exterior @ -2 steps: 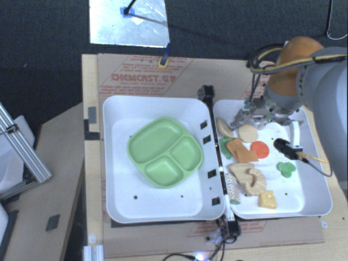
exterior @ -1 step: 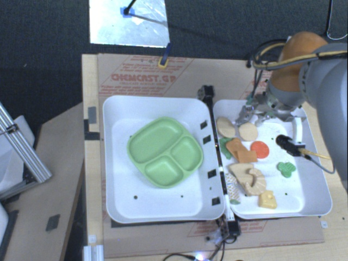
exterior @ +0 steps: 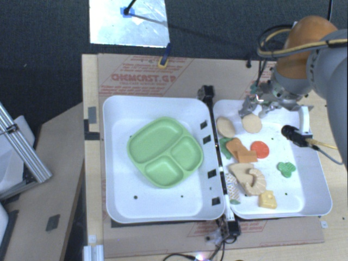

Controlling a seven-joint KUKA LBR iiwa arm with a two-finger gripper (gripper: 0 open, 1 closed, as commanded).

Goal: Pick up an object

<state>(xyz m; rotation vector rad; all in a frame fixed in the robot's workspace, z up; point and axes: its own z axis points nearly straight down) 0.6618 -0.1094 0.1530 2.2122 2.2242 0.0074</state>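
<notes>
The grey arm with its orange band [exterior: 304, 39] came in from three o'clock and hung over the far end of the right white plastic bin [exterior: 312, 167]. Its metal two-finger gripper [exterior: 255, 106] sat just above a round tan disc-shaped piece [exterior: 252, 124], at about twelve o'clock from it; whether the fingers were spread or pressed together could not be told, and nothing showed between them.

At nine o'clock from the disc lay a pale oval bread-like piece [exterior: 225, 127]. Toward six o'clock came an orange block-shaped piece [exterior: 241, 149], with a flat red round slice [exterior: 260, 149] just beside it at three o'clock. A small green leafy piece [exterior: 286, 169] lay apart toward four o'clock. Near the bin's near edge rested a beige curved wooden-looking piece [exterior: 249, 179] and, at its five o'clock, a yellow cheese-like wedge [exterior: 267, 200].

The left white bin [exterior: 117, 145] held a light green plastic divided plate [exterior: 165, 151] with three compartments, lying at its middle.
</notes>
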